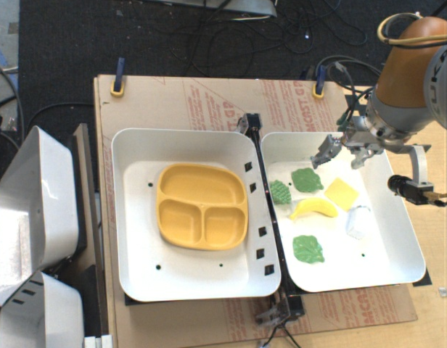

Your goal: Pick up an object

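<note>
- Fingers of my gripper [344, 154] spread apart, gripping nothing, above the right bin's [398, 259] far edge.
- Clear object [358, 222] right of banana [315, 208]: hard to make out.

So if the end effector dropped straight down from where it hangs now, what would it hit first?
Probably bare floor of the right bin near its far wall, or the edge of the green piece just in front of the end effector. Depth is unclear from this slanted view.
</note>
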Tool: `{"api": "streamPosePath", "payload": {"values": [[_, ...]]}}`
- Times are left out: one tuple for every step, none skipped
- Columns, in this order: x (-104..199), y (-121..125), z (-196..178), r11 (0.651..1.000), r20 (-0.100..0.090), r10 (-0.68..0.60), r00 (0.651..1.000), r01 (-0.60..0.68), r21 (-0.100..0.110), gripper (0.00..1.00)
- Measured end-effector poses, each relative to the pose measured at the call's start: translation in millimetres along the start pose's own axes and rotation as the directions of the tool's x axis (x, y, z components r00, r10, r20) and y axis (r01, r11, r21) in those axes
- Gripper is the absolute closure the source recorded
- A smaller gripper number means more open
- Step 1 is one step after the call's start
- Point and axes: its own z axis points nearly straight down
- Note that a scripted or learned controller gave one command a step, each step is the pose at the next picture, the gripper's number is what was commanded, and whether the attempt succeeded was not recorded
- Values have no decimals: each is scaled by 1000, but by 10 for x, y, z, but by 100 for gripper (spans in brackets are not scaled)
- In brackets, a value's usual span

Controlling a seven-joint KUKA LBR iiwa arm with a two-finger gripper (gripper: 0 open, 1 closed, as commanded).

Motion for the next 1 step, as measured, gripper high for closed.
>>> {"api": "streamPosePath", "payload": {"values": [[2, 27, -72, 1000, 2, -2, 1000, 2, -13, 0]]}}
